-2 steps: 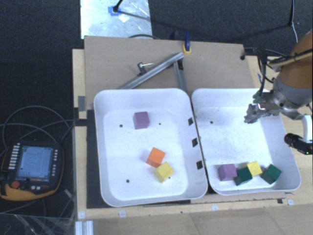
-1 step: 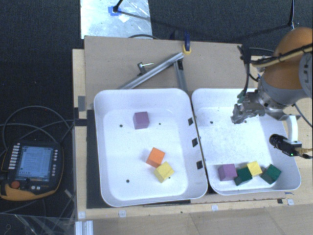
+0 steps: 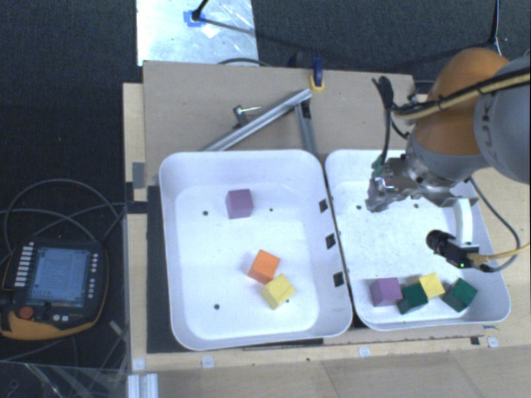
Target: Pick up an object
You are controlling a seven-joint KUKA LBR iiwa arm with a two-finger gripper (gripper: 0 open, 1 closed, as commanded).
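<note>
White plastic walls frame the right-hand shallow bin [image 3: 357, 222], and the grey arm's two-finger gripper [image 3: 383, 191] hangs over that bin's far left part, above bare floor. Whether the jaws stand open or closed cannot be told from this slanted view, since the metal wrist block hides their tips; nothing is seen between them. The nearest candidates lie toward the camera-side wall of the same bin, in a row: a purple cube [image 3: 385, 290], a dark green cube [image 3: 411, 298] touching it, a small yellow cube [image 3: 431, 284] just behind that, and a second dark green cube [image 3: 460, 293] at the right end. From the jaws the purple cube lies almost straight toward the near wall, so it is the shortest reach, and its left face is free. The left-hand white bin [image 3: 178, 222] holds a purple cube [image 3: 239, 203], an orange cube [image 3: 264, 265] and a yellow cube [image 3: 279, 290], all across the divide and farther off. Crowding in the row may hinder a clean grip.
</note>
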